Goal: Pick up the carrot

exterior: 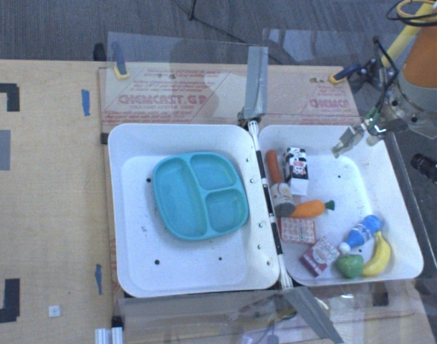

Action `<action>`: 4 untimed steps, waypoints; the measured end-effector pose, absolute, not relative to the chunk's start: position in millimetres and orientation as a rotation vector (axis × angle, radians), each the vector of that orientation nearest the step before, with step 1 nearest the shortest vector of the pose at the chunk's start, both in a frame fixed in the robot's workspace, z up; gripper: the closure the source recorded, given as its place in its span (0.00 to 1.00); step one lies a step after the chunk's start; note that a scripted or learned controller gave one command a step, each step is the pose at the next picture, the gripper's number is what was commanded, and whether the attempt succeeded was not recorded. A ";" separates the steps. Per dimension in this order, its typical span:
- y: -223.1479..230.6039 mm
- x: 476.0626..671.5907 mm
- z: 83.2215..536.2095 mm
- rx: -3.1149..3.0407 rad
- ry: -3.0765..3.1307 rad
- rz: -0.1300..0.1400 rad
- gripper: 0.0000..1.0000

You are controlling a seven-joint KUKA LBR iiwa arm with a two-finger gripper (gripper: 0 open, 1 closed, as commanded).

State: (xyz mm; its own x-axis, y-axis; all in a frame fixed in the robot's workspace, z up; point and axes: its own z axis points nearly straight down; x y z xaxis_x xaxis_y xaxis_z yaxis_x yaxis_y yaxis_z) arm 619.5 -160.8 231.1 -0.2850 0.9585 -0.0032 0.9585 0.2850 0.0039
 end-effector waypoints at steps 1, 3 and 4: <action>-162.7 606.6 179.5 1.775 2.590 0.001 0.00; -125.0 561.0 149.0 1.125 2.926 0.002 0.00; -101.0 531.6 92.4 0.827 3.014 0.003 0.00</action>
State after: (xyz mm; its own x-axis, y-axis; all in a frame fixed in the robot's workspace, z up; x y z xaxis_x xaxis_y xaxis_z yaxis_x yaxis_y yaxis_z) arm 531.6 -101.0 92.4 -0.8597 0.5105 -0.0154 0.5105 0.8598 0.0061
